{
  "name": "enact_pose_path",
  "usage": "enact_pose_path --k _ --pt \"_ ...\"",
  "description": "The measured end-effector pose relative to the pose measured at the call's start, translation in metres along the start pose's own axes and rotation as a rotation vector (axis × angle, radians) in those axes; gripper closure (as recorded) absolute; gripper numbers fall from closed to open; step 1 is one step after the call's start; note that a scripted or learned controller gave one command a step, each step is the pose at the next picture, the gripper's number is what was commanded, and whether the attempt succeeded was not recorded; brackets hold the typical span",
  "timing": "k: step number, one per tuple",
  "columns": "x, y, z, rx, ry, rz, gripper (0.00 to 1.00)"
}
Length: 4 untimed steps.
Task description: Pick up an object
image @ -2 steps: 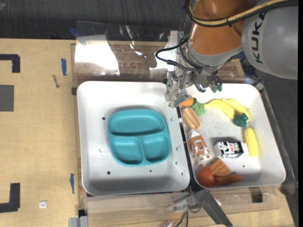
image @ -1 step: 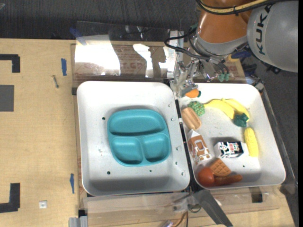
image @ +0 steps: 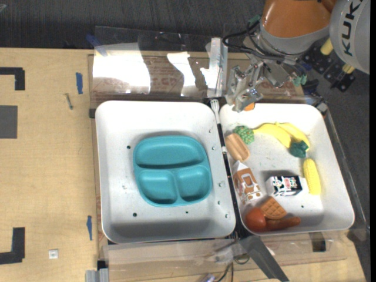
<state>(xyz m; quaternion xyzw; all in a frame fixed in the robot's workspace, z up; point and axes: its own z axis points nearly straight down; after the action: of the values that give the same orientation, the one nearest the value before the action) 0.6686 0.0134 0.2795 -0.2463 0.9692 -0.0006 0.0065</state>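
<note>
My gripper [image: 245, 100] hangs over the far left corner of the right bin [image: 335, 157], above the bin's rim. A small orange object [image: 250, 106] shows between its fingertips, lifted off the bin floor, and the fingers are shut on it. Below it in the right bin lie a green broccoli piece [image: 245, 135], a hot dog [image: 238, 147] and a yellow banana [image: 281, 133].
Also in the right bin: a teal piece [image: 298, 150], a yellow corn cob [image: 312, 176], a small milk carton [image: 286, 184], a brown-and-white packet [image: 247, 182], a waffle [image: 273, 208] and a red piece [image: 257, 218]. The left bin [image: 111, 128] holds a teal divided plate [image: 172, 169].
</note>
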Motion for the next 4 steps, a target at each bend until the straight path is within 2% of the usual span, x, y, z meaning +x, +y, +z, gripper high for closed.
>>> enact_pose_path --k 1,2,3,4 --pt "-0.001 0.006 0.025 -0.006 0.008 -0.213 1.00" --pt "-0.004 0.006 0.011 -0.002 -0.003 -0.210 1.00" --pt "-0.031 0.061 0.034 -0.008 0.008 -0.240 1.00" --pt "-0.016 0.120 0.067 -0.008 0.008 -0.212 1.00"
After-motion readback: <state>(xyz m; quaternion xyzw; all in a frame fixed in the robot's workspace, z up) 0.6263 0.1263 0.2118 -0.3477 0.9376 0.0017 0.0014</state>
